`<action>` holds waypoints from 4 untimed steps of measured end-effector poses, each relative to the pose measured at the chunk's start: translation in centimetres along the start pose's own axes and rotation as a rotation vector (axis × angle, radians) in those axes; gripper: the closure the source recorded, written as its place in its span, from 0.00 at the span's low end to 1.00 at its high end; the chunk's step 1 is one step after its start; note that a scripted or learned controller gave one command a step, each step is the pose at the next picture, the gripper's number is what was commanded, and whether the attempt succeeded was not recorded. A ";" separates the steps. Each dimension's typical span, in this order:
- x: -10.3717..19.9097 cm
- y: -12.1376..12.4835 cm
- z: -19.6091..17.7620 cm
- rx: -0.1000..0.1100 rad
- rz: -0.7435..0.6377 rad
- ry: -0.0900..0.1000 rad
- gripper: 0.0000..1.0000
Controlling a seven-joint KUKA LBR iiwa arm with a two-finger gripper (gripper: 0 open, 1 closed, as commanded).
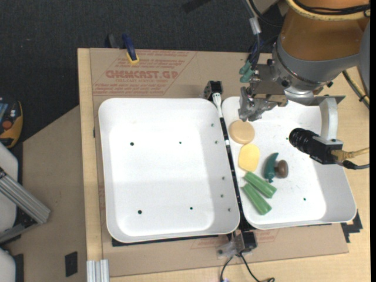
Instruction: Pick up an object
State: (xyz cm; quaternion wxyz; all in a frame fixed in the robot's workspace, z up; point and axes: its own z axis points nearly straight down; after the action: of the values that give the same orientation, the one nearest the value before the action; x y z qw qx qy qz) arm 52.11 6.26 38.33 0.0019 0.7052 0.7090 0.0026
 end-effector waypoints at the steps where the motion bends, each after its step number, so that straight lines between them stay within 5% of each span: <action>1: -0.2 0.0 -0.9 0.002 0.003 -0.002 1.00; 4: -0.1 0.1 -3.9 -0.004 0.000 -0.004 1.00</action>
State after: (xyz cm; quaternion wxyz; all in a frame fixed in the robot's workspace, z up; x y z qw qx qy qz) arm 52.24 6.17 42.26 0.0047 0.7053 0.7089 0.0029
